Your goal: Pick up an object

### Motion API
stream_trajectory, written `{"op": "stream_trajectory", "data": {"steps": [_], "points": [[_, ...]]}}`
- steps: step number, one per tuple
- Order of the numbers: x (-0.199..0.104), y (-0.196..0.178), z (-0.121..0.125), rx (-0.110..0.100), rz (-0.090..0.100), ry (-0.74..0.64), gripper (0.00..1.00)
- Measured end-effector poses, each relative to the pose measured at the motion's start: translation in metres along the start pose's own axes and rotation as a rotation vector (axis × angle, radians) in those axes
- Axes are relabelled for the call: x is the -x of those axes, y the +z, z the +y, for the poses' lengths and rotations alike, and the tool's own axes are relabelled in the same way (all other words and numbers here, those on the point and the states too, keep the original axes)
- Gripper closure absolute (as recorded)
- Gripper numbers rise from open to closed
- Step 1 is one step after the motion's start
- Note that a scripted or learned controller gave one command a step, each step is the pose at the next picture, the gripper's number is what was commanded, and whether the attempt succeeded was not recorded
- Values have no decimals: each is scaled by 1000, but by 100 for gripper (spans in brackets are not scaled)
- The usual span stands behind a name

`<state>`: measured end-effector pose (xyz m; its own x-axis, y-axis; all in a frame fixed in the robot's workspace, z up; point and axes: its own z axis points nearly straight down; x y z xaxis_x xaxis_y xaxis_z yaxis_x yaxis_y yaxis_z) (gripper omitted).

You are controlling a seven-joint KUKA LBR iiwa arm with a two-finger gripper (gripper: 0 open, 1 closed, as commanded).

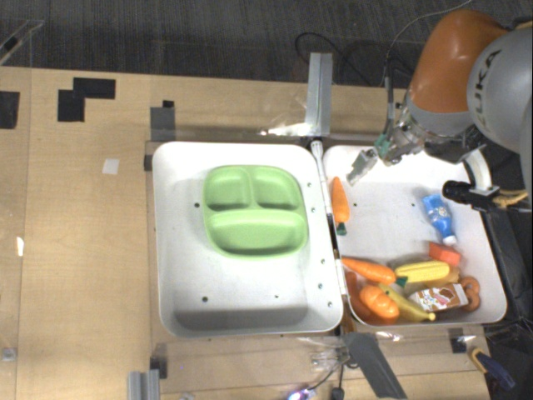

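With our gripper [361, 167] poised empty above the right bin [383, 202], fingers slightly parted, we should centre over the carrot [339, 202] before descending.

Light wood surface [75, 248] w/ black squares [85, 97] at 10 o'clock; dark grey carpet floor [208, 15] across 12 o'clock; even overhead light.
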<state>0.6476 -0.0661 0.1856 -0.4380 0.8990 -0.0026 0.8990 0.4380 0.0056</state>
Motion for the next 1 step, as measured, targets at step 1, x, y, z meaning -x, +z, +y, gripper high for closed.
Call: {"op": "stream_trajectory", "data": {"steps": [1], "points": [[-43,0,10,0,1,48,0]]}}
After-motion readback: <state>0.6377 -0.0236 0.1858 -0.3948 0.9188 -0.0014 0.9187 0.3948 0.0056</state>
